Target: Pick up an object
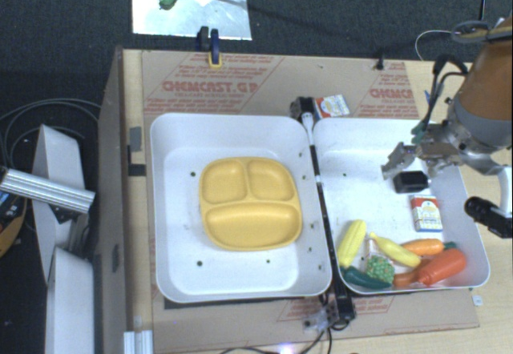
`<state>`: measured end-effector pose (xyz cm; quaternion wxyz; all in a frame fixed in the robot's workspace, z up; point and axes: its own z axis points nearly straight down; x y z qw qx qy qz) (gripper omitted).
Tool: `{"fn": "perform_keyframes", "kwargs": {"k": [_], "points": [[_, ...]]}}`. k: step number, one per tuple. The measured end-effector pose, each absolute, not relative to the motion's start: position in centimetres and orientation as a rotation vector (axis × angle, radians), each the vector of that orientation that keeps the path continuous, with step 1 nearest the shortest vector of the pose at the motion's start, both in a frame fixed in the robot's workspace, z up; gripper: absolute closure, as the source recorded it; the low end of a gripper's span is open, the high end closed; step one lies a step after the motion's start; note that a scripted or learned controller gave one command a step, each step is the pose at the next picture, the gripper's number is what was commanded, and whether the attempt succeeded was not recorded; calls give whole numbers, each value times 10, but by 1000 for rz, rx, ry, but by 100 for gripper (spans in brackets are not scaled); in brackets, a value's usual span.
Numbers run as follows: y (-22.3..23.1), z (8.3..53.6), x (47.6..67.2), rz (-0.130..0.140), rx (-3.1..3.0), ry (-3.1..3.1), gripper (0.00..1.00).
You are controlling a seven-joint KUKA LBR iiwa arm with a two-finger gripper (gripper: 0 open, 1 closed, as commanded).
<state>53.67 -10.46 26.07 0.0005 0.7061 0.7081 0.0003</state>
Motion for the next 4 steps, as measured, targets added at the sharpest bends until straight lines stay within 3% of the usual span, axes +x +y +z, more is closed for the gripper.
{"fn": "perform_keyframes", "kwargs": {"k": [1, 2, 3, 4], "points": [[-168, 258, 566, 0, 2219, 2221, 0], [-183, 211, 600, 0, 2219, 2222, 0], [-197, 103, 597, 3, 2215, 2216, 0], [-191, 211, 584, 4, 2214, 2221, 0]]}}
